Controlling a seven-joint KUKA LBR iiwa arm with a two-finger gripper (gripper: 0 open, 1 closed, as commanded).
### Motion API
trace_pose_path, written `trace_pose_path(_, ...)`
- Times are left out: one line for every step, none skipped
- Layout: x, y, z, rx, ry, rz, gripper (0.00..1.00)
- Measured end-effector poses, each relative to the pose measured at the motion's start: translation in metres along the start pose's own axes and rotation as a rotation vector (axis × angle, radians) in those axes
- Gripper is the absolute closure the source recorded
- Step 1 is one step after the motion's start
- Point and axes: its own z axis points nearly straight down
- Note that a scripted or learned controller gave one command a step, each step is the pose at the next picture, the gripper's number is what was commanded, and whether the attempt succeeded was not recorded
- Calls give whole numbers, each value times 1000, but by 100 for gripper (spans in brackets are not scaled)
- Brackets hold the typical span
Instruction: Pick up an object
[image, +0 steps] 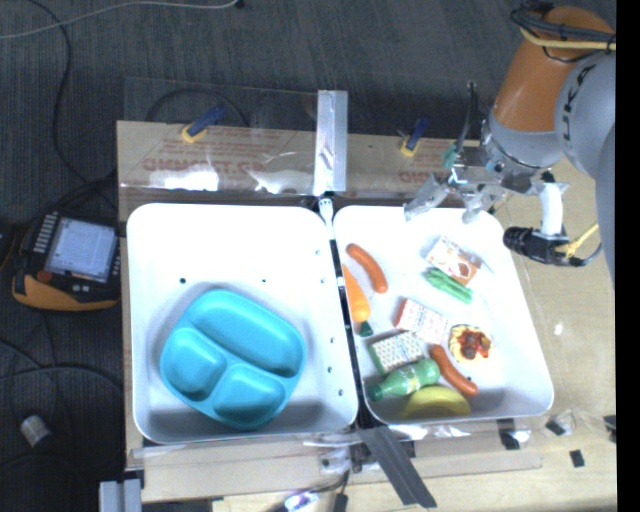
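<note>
Camera view first, and we start at the far left, where a small handheld screen unit (70, 258) sits off the bench. Moving right, we reach the left bin (150, 400), and it carries a blue divided tray (232, 356) lying flat in its middle. Nothing for us to grab there but the tray itself.

Across the divider we come to the right bin (520, 330), and this is where the choices are. We see an orange sausage (366, 267) toward the far left of it, a carrot (354, 298) hard against the divider wall, then a little packet (452, 260) with a green pod (447, 286) just near of it. Closer to us: two printed cards (410, 335), a green bottle (405, 381), a yellow banana (436, 402), a second sausage (455, 372) and a small pizza-like piece (471, 343), all crowded in the near corner.

Now up to the far right: the gripper (452, 197) hangs over the bin's far rim, fingers spread apart, nothing between them. So by our reckoning the pick has not begun; every object lies in the bin, and choosing one, descending, closing and lifting are all left.
</note>
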Motion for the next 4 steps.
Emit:
trace_pose_path(12,-54,142,-1,1,-85,0)
trace_pose_path(12,-54,142,-1,1,-85,0)
trace_pose_path(18,-102,146,-18,-1,99,0)
trace_pose_path(17,-126,146,-19,1,318,0)
